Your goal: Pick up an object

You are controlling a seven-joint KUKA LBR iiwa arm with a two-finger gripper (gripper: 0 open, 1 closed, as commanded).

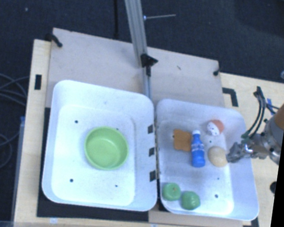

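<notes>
Most of the arm (278, 117) is cut off at the picture's 3 o'clock edge, and the hand (235, 152) is a small dark blur at the right bin's rim, so I cannot tell how it is set or whether it grips anything. The left bin (70, 99) holds one green bowl (106, 148), upright near its middle. The right bin (240, 196) is busier: a brown flat piece (182, 140), a blue bottle (197, 151) lying just beside it, a pale egg-shaped object (218, 157) at the bottle's 3 o'clock, nearly touching the hand, and a red-and-white thing (214, 127) at 12 o'clock, too small to name. Two green round objects (181, 196) sit at the 6 o'clock wall. Bare floor lies around the bowl, and the tabletop (26, 183) shows past both bins.
</notes>
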